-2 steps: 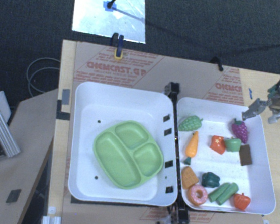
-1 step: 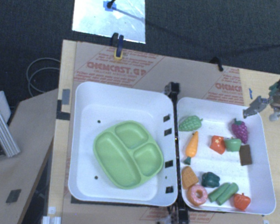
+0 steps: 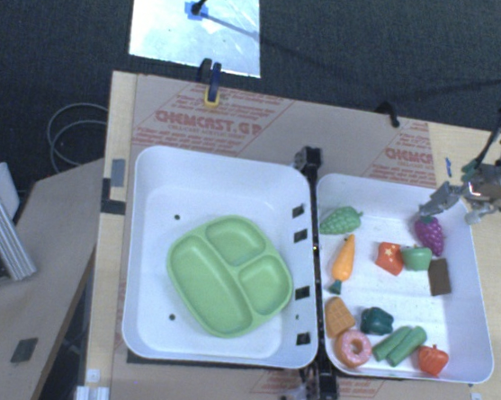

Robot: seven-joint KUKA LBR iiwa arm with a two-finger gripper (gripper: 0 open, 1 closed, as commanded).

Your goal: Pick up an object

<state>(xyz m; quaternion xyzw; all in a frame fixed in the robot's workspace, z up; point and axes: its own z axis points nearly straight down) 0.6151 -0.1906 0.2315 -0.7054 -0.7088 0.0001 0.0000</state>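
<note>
The right bin (image 3: 478, 336) holds several toy foods: purple grapes (image 3: 429, 233), a green bunch (image 3: 340, 220), a carrot (image 3: 344, 257), a red piece (image 3: 389, 257) beside a green one (image 3: 417, 257), a brown bar (image 3: 439, 277), a dark green pepper (image 3: 377, 321), a pink donut (image 3: 355, 348), green pods (image 3: 401, 342) and a tomato (image 3: 432, 359). My gripper (image 3: 453, 212) hangs at the bin's far right corner, just above and beside the purple grapes. It is open, with nothing between its fingers.
The left bin (image 3: 156, 192) carries a light green divided plate (image 3: 228, 275). A black divider (image 3: 310, 247) with clips runs between the bins. An orange wedge (image 3: 338, 317) lies near the divider. The arm comes in over the right bin's far right rim.
</note>
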